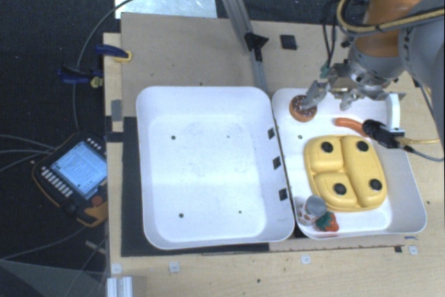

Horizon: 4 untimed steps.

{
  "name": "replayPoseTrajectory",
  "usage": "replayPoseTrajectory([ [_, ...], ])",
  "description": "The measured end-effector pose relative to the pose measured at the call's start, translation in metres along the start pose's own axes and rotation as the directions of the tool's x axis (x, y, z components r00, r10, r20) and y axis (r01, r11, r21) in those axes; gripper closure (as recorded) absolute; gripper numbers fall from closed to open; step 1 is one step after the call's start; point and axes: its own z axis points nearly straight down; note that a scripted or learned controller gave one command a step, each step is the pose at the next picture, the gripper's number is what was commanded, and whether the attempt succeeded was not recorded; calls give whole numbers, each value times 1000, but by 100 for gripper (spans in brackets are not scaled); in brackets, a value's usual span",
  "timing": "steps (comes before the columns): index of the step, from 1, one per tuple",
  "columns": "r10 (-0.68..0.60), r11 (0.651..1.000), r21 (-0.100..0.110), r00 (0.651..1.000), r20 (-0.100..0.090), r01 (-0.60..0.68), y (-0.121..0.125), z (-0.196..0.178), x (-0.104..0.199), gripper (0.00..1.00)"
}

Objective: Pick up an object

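Over on the left sits the big white bin (201,163), and beside it the right bin (407,209) carries a small grey and red cluster (320,213) in its near corner and a yellow moulded tray (345,172) in the middle. At the far end a brown round object (303,108) lies under one finger of the gripper (332,95), jaws spread wide, though contact looks uncertain; an orange piece (349,124) lies just right of it

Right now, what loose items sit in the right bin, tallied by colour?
Yellow: 1, the large yellow moulded piece
Brown: 1, the round brown item by the gripper
Orange: 1, the orange strip
Grey and red: 1 small cluster at the near corner, too small to separate
Total: 4
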Motion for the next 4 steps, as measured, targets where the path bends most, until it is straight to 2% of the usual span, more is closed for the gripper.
replayPoseTrajectory([
  [1, 0, 1000, -2, 1000, 0, 0, -5, 45, -7, 0],
  [2, 1, 1000, -1, 1000, 0, -1, -4, 106, -11, 0],
  [3, 0, 1000, -7, 1000, -1, 0, -1, 91, -10, 100],
  [4, -1, 1000, -6, 1000, -1, 1, 0, 27, -14, 100],
])
